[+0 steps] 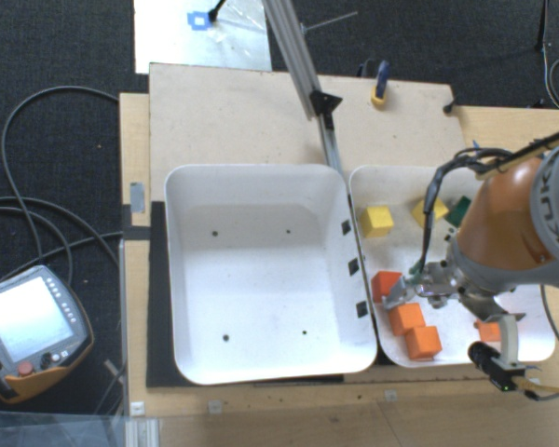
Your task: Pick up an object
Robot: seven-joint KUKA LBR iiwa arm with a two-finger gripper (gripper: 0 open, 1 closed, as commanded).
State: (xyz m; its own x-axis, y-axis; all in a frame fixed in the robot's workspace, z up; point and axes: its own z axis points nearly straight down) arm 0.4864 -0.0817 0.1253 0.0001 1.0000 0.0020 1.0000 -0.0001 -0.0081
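Three orange blocks (408, 317) beside gripper (417, 290)

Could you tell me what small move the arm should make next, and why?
Probably lower the claw a little further onto the orange blocks in the right bin. It hangs right over them near the bin's left wall, and no block can be seen held.

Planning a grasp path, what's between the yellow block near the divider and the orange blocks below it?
Bare white bin floor separates the yellow block from the orange blocks, seen in the camera view.
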